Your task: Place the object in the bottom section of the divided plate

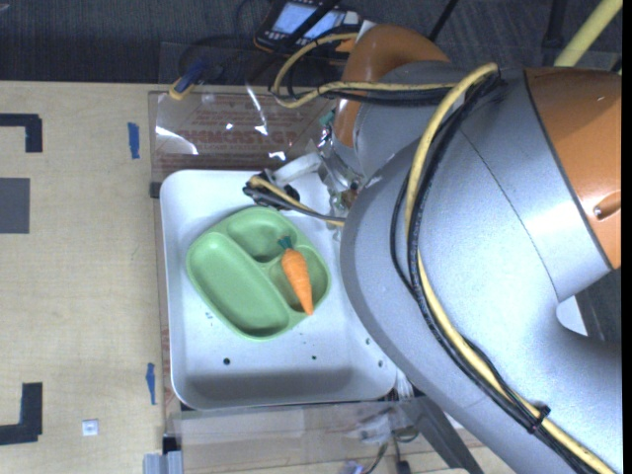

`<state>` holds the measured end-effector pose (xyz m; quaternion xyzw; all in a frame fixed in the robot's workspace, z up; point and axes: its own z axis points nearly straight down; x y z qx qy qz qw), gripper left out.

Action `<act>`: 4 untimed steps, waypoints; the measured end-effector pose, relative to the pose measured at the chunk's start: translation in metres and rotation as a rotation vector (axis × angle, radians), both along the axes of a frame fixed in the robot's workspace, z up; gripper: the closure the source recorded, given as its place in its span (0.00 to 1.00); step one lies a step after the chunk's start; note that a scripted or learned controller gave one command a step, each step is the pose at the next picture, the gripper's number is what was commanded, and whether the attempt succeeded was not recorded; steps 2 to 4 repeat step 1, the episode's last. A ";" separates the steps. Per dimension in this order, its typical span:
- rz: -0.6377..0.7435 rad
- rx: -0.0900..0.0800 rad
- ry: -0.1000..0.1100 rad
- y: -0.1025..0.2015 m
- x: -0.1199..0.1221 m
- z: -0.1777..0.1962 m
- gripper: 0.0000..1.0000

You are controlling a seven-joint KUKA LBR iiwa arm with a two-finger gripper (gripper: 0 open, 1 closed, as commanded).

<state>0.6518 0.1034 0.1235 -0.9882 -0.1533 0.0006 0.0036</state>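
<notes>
Big wooden bench with black marks and blue tape bits. White bin in the middle. Far back, dark carpet.

An orange carrot with a green top lies lengthwise in the right-hand compartment of the green divided plate, which sits in the white bin near its far edge.

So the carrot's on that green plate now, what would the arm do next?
Probably lift up and away. The carrot already lies in a small section of the green divided plate, at the plate's right, apart from the arm. Whether that section is the bottom one is unclear.
</notes>
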 end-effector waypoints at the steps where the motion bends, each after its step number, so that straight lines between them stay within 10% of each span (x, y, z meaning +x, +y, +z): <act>1: -0.096 0.009 -0.003 0.002 0.006 -0.037 1.00; 4: -0.096 0.009 -0.003 0.002 0.006 -0.037 1.00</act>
